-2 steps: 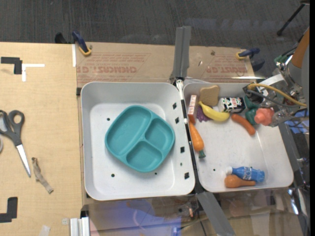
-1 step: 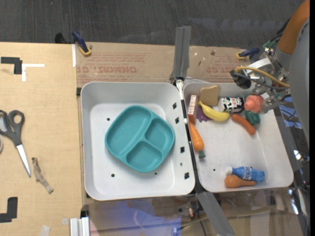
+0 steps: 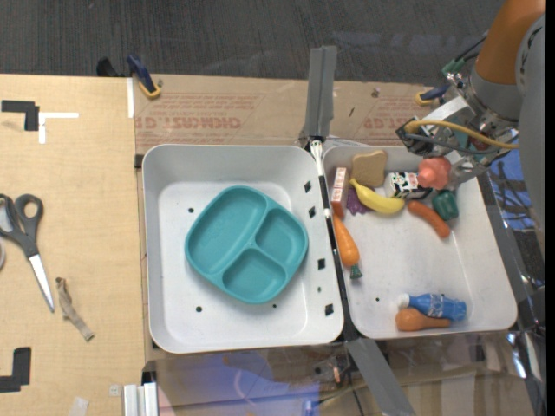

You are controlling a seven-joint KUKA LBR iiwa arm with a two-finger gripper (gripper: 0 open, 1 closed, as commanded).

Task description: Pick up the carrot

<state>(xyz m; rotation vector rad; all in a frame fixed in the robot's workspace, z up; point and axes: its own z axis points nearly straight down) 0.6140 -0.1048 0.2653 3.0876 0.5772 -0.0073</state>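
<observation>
Though hard to tell whether open or closed, gripper point(image 3: 451, 159) poised amid clutter, liable to snag banana point(image 3: 378, 199) instead of carrot point(image 3: 346, 243).

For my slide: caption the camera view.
Arm above right bin of toy food; carrot lies by its left wall, teal plate in left bin.
</observation>
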